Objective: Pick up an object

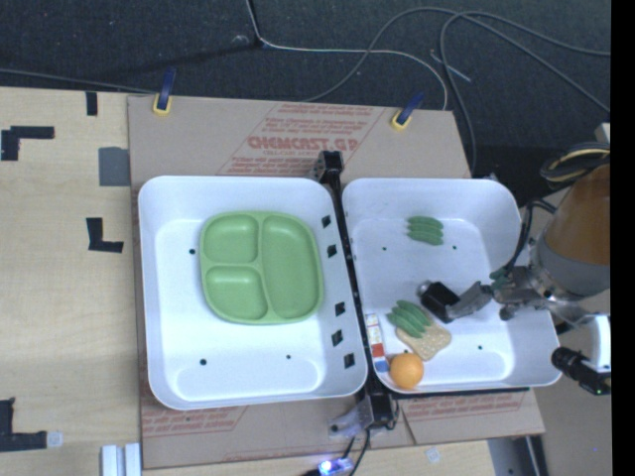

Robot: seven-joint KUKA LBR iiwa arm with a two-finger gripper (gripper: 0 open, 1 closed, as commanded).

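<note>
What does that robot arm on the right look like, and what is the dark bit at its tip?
The arm is grey with an orange band above the wrist, and a thin dark cable runs beside it. The dark bit is its gripper: small, black and blocky.

Right bin crowded at its near edge, open in the middle

Green piece (410, 316), cracker (428, 340) and orange (406, 370) clustered by the right bin's (496, 201) near-left corner; green pod (426, 229) lay alone toward the far edge; bare floor between.
</note>
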